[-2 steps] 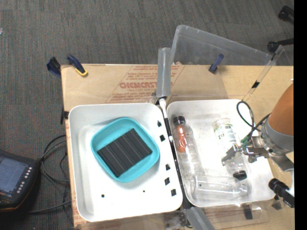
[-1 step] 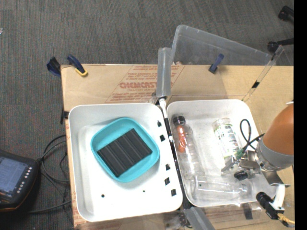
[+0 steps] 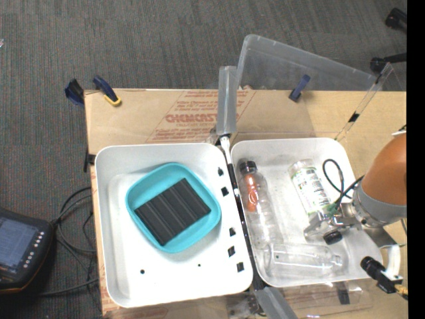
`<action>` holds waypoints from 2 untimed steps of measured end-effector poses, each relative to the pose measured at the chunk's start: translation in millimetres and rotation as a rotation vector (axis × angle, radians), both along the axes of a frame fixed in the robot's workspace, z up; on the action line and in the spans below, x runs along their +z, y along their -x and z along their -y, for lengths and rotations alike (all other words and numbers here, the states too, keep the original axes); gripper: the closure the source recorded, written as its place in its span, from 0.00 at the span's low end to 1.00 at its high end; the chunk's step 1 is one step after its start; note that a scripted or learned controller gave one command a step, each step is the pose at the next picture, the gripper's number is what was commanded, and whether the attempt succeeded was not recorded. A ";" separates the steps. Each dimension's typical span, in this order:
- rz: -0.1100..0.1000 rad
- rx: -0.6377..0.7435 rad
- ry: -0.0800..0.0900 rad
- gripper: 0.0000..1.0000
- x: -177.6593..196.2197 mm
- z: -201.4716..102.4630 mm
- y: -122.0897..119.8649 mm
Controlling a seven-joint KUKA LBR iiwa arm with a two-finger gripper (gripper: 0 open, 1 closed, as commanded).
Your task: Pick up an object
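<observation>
The right bin (image 3: 345, 153) holds three clear plastic bottles. One with an orange cap and orange label (image 3: 252, 193) lies along the bin's left wall. One with a white and green label (image 3: 308, 185) lies slanted in the middle. A third, unlabelled bottle (image 3: 302, 258) lies across the near side. My gripper (image 3: 327, 230) reaches in from the right and is low in the bin, at the near end of the labelled bottle and just above the unlabelled one. Nothing is lifted off the bin floor.
The left bin (image 3: 109, 244) holds a teal dish (image 3: 143, 185) with a black ridged block (image 3: 172, 208) in it. A black cable loop (image 3: 334, 175) hangs beside the wrist. A clear plastic lid (image 3: 299, 65) stands tilted behind the right bin. Clamps sit on the cardboard behind.
</observation>
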State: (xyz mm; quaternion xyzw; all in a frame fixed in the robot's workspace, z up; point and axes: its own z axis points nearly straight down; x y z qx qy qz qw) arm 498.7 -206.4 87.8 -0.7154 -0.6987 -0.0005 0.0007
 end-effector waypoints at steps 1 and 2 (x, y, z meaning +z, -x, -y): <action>-0.001 -0.005 -0.003 1.00 9.4 0.9 0.5; -0.004 0.081 -0.001 1.00 89.9 -39.3 -38.2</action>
